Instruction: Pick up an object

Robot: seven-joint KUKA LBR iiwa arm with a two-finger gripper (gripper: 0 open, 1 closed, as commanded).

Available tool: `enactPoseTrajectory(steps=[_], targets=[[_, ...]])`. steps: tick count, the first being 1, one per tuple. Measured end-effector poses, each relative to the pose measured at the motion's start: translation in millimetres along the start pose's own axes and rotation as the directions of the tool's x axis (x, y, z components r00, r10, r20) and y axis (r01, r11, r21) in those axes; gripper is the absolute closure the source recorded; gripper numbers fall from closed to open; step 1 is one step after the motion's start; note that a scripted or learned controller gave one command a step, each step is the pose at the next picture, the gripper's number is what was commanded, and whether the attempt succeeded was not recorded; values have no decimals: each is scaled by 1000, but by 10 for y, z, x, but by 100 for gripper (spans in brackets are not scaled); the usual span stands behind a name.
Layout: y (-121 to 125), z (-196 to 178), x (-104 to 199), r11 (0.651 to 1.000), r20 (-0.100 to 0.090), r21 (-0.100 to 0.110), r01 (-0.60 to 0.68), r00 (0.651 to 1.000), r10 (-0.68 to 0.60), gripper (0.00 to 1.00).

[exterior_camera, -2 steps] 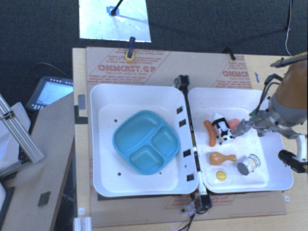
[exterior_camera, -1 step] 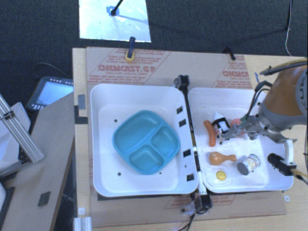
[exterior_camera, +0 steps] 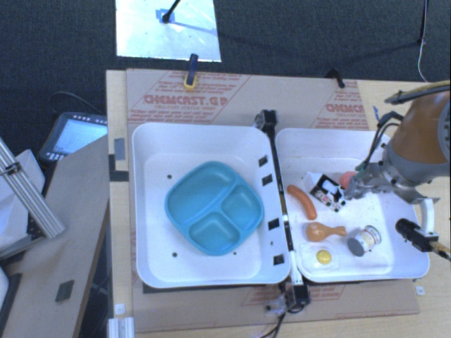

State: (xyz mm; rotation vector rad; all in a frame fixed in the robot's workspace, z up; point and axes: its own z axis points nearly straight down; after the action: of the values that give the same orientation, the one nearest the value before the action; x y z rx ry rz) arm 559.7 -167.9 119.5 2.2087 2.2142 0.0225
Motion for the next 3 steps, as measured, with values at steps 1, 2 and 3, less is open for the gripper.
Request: enactPoseTrajectory(steps=[1,2,3], targets=[[43,-638,42,1000,3,12,2,1000,-2,100],[64,-923,39,1000,2,15,2,1000,-2,100],[217,-848,541,1000,-1,17,7,1000,-7,100]])
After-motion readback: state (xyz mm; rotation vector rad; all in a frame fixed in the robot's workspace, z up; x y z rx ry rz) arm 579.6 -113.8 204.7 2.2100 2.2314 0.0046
